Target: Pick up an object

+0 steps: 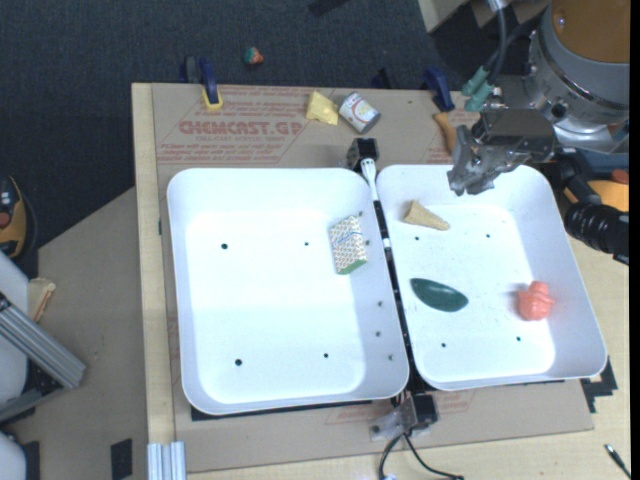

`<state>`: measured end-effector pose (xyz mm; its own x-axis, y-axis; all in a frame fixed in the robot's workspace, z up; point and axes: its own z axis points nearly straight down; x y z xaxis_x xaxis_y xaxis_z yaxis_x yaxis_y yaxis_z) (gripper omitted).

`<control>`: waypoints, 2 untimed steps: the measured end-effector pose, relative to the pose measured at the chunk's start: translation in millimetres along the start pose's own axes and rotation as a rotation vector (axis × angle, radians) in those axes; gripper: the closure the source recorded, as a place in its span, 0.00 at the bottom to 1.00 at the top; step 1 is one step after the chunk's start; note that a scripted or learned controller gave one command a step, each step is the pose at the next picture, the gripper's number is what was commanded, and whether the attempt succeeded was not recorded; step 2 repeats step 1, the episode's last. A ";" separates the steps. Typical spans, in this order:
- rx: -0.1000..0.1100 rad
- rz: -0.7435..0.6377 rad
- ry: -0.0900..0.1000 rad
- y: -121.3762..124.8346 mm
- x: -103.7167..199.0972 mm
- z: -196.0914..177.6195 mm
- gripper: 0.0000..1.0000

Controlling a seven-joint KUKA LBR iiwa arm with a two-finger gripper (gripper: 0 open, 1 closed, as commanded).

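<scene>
The arm is reaching in from the upper right, its claw (468,180) hanging over the right bin's (570,343) far edge; I cannot tell its state. Three objects are lying there: a tan wedge (426,216), a green oval (439,294), a pink lump (535,301). One patterned packet (348,243) is sitting in the left bin (200,348).

red lettering is showing on the brown board (250,128) lying under the two bins, reading roughly "chemcast gp", with smaller red lines beneath it staying too blurred to read. the small printed box (359,112) on that board is giving nothing legible.
</scene>
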<state>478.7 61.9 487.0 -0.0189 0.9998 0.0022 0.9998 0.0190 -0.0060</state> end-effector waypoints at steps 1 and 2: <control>-0.016 0.035 -0.007 -3.2 -156.8 -51.7 1.00; -0.016 0.035 -0.007 -3.2 -156.8 -51.7 1.00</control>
